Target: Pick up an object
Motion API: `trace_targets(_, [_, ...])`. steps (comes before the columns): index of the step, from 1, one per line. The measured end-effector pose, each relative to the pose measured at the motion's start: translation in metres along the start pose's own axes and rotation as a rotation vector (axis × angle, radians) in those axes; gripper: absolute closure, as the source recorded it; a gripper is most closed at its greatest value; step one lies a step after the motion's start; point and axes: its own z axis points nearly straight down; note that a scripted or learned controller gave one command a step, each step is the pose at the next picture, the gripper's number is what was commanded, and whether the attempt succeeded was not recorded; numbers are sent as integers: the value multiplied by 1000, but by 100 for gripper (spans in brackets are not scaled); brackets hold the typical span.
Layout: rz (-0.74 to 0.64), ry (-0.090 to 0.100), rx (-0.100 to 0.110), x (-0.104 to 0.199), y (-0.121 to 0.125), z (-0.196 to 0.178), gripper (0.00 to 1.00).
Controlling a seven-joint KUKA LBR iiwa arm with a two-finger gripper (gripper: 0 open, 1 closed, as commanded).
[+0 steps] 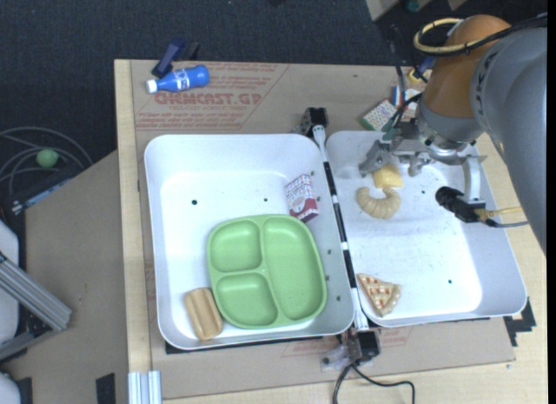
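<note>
the gripper [388, 164] is lowered into the right bin [452, 259], just above the croissant [380, 202], so that a grasp can be attempted. how far it is parted cannot be told, and nothing is seen held.

- Even, bright overhead light; the white bins [174, 246] look slightly washed out.
- Soft, short shadows.
- Arm [512, 72] at the right edge is blurred.
- Overall mildly grainy.
</note>
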Motion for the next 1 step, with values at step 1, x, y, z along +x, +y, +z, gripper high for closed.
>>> trace_targets(1, [2,4,8,1,13,23,0])
